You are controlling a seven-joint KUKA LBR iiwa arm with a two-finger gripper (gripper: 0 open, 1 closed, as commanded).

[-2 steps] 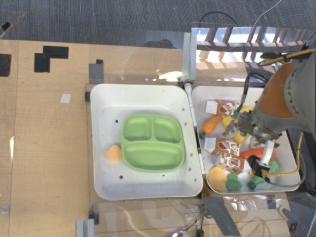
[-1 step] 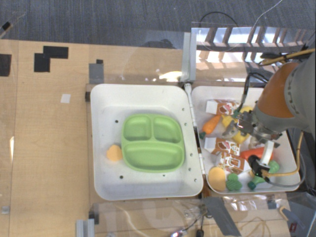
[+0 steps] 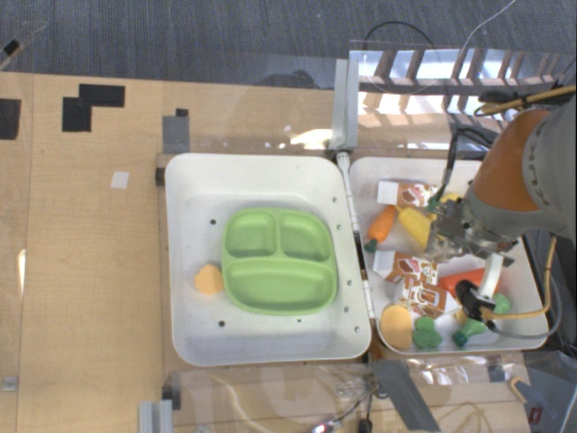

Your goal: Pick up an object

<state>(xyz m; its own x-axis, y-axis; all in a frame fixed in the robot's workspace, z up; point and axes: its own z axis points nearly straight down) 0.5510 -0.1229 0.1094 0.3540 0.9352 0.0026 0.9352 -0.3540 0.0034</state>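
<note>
The likeliest pick, a yellow toy food piece (image 3: 416,226), lay in the far-left part of the right bin (image 3: 368,180), close against a toy carrot (image 3: 381,225) on its left. The gripper (image 3: 444,234) sat just right of the yellow piece, low over the clutter. Seen from above, the wrist hid its working end, so I couldn't tell whether it was open or closed, or holding anything (nothing showed as clamped).

Nearer lay printed snack cartons (image 3: 419,282), an orange ball (image 3: 397,320) and toy broccoli (image 3: 426,334), all packed tight. The left bin (image 3: 194,206) held a green divided plate (image 3: 278,260) w/ a small orange fruit (image 3: 209,280) beside it.

Risk, imo: the crowding. A closing grip could nudge the rounded yellow piece away, or catch the carrot or a carton edge as well, giving a weak pinch that slips on the lift.
</note>
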